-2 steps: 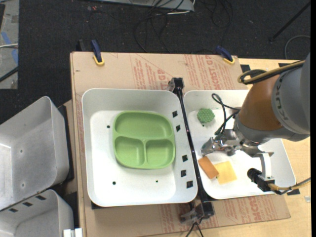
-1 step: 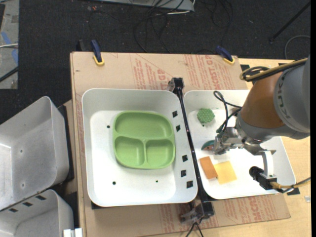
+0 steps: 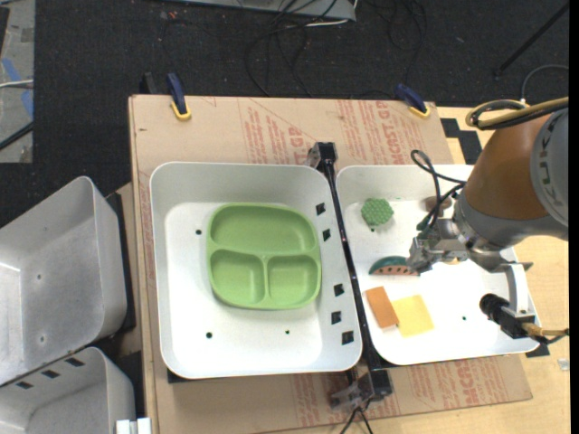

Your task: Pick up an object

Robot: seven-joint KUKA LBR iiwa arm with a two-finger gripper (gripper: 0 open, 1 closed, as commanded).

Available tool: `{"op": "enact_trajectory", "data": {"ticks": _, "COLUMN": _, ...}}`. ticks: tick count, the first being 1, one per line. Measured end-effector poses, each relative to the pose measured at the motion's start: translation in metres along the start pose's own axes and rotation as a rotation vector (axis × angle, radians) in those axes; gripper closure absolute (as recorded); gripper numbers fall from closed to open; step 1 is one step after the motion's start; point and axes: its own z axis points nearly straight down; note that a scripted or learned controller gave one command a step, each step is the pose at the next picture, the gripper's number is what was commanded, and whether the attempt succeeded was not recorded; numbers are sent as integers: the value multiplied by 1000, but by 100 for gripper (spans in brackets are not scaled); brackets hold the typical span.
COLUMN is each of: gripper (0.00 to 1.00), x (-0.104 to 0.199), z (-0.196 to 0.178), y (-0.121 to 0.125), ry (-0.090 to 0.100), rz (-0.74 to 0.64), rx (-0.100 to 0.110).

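- Now your gripper (image 3: 423, 259) hangs over the right bin (image 3: 470, 346); you can't tell its finger state.
- Watermelon slice (image 3: 393, 266) lies just beside it, at nine o'clock.

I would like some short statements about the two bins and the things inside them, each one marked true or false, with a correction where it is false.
1. The green divided plate lies in the left bin. True.
2. The yellow square lies in the left bin. False: it lies in the right bin, beside the orange block.
3. The round green object sits nearer the far side of the right bin than the orange block does. True.
4. The gripper hangs above the green plate. False: it is over the right bin, close to the watermelon slice.
5. The green plate has three compartments. True.
6. The orange block rests on the green plate. False: it lies on the floor of the right bin.
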Motion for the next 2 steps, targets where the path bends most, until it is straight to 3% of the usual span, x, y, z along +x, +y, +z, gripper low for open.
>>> {"op": "enact_trajectory", "data": {"ticks": 2, "gripper": 100, "x": 4, "z": -89, "y": -2, "ry": 0, "rz": -6, "rx": -1}}
